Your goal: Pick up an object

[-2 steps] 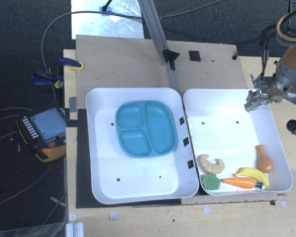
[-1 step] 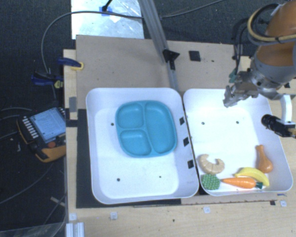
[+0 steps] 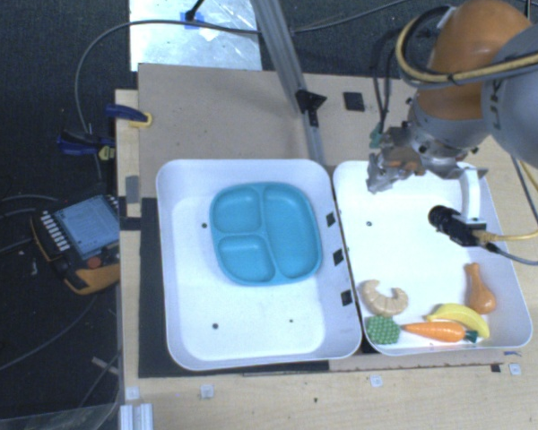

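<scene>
Plastic-looking toy foods, such as the carrot (image 3: 435,331) below the gripper (image 3: 383,176), whose state cannot be told, are judged light, rigid, best gripped mid-body.

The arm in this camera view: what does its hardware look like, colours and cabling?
A grey arm with a rounded orange band above the wrist. Yellow and black cables loop around that band. The gripper is small, metallic grey, with brownish parts at its base.

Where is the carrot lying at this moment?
The carrot lies in the right bin, at its near edge, just below the banana and right of the green piece.
</scene>
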You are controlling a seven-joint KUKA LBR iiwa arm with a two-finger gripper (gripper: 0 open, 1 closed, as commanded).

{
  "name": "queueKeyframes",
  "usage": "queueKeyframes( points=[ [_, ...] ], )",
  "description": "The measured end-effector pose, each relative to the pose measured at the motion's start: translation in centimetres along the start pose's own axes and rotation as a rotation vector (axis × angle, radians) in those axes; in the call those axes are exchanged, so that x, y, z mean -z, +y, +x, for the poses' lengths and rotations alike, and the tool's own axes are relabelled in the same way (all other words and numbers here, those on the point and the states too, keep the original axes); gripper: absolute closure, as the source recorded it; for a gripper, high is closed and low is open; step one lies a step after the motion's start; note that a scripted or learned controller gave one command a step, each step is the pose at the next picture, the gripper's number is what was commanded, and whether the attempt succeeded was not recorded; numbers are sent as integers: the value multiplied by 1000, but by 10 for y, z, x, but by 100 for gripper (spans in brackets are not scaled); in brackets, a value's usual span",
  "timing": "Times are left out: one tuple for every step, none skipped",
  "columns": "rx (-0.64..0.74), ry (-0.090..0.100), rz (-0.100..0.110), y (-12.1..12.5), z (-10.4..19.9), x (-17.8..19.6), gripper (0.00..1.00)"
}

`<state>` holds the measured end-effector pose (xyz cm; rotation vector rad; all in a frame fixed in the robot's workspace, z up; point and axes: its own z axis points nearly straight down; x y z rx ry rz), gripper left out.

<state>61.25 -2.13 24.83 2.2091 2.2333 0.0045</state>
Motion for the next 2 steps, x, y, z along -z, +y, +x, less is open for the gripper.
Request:
queueKeyframes(
  points=[
    [-1,0,1,12,50,-15,100],
    [0,1,-2,20,102,-6,100]
  ],
)
